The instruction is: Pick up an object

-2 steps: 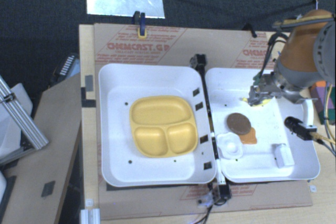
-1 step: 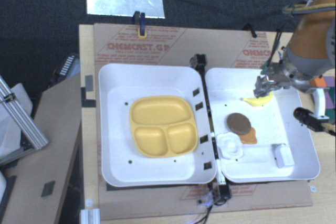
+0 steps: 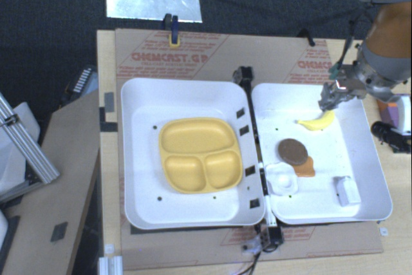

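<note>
Your gripper hangs over the far side of the right bin, just above the yellow banana; whether its fingers are apart or together cannot be told. Nearer you in that bin lie a brown disc on an orange piece, a white cup and a grey block. The left bin carries a yellow divided tray.

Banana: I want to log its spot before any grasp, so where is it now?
In the camera view the banana lies in the right bin, in its far half, just below the pincer and up-right of the brown disc.
</note>
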Robot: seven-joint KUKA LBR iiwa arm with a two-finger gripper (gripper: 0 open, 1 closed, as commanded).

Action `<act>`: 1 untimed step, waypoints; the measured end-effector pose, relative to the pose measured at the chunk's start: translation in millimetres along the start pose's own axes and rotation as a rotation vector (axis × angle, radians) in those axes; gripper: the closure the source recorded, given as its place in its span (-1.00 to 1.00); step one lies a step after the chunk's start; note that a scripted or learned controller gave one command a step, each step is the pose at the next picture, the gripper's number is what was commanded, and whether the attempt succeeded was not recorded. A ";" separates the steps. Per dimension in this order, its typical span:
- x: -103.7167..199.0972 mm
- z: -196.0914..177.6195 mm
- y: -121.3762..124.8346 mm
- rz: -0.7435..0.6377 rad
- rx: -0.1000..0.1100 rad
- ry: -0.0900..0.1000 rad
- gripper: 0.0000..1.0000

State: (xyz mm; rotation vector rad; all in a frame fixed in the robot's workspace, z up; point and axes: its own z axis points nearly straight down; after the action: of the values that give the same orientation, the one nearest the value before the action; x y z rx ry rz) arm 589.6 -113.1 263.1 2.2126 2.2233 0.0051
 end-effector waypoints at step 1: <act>56.5 16.0 3.0 -0.005 0.004 0.003 1.00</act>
State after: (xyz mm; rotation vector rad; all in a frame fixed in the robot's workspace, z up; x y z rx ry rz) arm 592.4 -56.6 247.0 2.2105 2.2318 0.0036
